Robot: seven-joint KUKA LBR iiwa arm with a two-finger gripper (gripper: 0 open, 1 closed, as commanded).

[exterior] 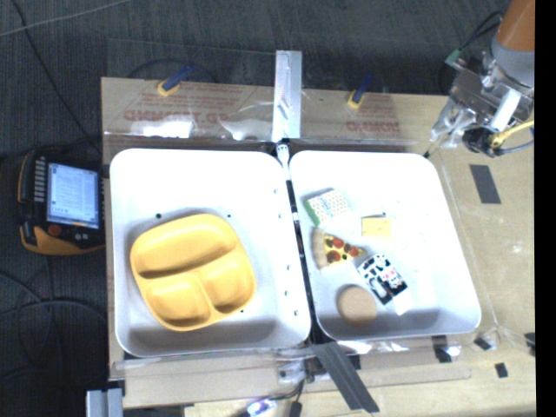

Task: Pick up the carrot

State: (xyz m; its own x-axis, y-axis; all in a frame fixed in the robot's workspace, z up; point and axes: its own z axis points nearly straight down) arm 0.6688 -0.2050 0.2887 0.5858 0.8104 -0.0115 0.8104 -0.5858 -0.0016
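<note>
The end effector (476,122) hangs above the worktop (504,259) outside the right bin (452,233), off its 1 o'clock corner; whether it is open or closed cannot be told from this angle. The main risk is mistaking the target: no object in the bin reads clearly as a carrot. The closest in colour is an orange wedge (337,250) with red spots, lying toward 9 o'clock by the dividing wall, and it may well be something else. A green-and-white packet (328,205) sits just at its 12 o'clock, a black-and-white piece (382,278) at its 4 o'clock and a tan disc (356,304) at 5 o'clock, so a descent that is slightly off could close on a neighbour. The wedge also looks flat, so a grasp may slip over it or clip the bin wall.
</note>
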